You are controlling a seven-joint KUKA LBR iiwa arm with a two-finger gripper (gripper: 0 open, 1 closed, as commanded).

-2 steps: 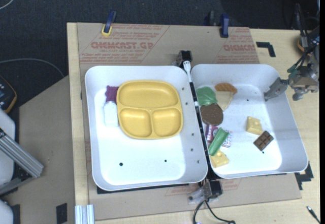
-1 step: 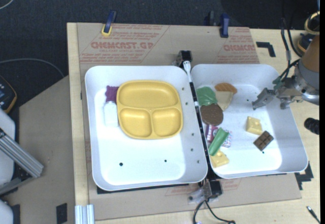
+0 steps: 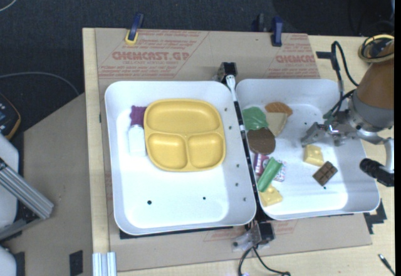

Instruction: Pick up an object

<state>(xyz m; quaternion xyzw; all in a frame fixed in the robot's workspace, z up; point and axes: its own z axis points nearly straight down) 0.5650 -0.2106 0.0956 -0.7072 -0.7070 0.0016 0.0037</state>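
The gripper (image 3: 322,131) hangs low over the right bin (image 3: 294,88), its jaws apart and closed on nothing, just above a yellow block (image 3: 313,155) and a brown chocolate bar (image 3: 324,173). Further left lie a brown disc (image 3: 260,141), green pieces and a tan wedge (image 3: 277,122). The left bin (image 3: 182,212) holds a yellow divided tray (image 3: 185,134).

Bench (image 3: 188,49), brown paper-covered board printed in red lettering, carries two shallow white bins side by side: left bin (image 3: 175,206), right bin (image 3: 301,203), rims touching.
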